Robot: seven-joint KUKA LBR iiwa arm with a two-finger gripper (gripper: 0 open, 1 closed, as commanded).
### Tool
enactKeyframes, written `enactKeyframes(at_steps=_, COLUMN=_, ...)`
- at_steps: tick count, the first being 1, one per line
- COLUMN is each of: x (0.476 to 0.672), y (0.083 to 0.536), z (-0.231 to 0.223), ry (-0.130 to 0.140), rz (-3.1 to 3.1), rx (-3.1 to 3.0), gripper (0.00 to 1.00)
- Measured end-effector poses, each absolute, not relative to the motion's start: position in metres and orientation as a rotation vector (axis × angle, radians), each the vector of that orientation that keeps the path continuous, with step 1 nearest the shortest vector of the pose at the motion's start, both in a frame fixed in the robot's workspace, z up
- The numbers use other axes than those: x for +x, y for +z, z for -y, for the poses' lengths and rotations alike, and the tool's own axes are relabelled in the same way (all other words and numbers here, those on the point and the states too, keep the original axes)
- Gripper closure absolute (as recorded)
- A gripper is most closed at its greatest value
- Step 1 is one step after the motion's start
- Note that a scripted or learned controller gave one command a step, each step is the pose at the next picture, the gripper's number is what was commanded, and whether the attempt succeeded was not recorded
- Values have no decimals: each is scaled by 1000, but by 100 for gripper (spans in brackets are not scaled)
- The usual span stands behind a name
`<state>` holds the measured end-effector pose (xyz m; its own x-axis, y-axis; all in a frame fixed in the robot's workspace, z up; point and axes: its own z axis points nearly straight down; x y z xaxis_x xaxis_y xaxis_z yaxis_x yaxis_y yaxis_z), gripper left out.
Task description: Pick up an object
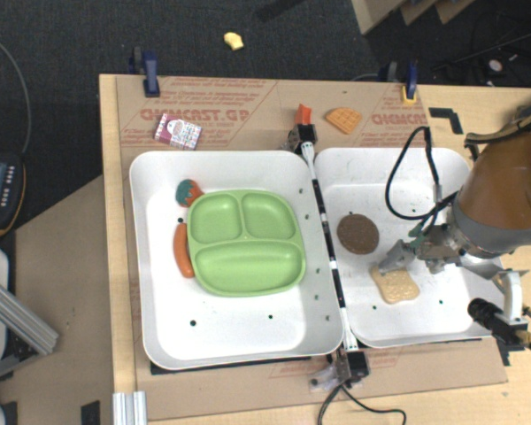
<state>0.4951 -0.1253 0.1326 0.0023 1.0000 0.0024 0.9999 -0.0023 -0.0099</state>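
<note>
We look down from one fixed camera above the bench (248, 104), tilted at a slant, so the far edge sits at the top. Both white bins fall within our frame, the left bin (159, 317) and the right bin (442, 321), with dark floor (62, 34) beyond.

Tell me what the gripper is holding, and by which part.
Cannot be told. The gripper hangs just above the cracker in the right bin, but no object shows between its fingers.
</note>
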Motion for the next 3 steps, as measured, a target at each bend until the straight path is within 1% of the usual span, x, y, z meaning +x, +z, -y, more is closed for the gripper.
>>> enactKeyframes(at_steps=1, x=491, y=82, z=125, ry=3, rz=2218, rx=-2219, gripper=0)
enactKeyframes(at_steps=2, x=493, y=95, z=125, ry=-3, rz=2223, rx=-2226, gripper=100)
enactKeyframes(at_steps=3, x=531, y=191, z=54, ry=-16, rz=2238, rx=-2216, gripper=100)
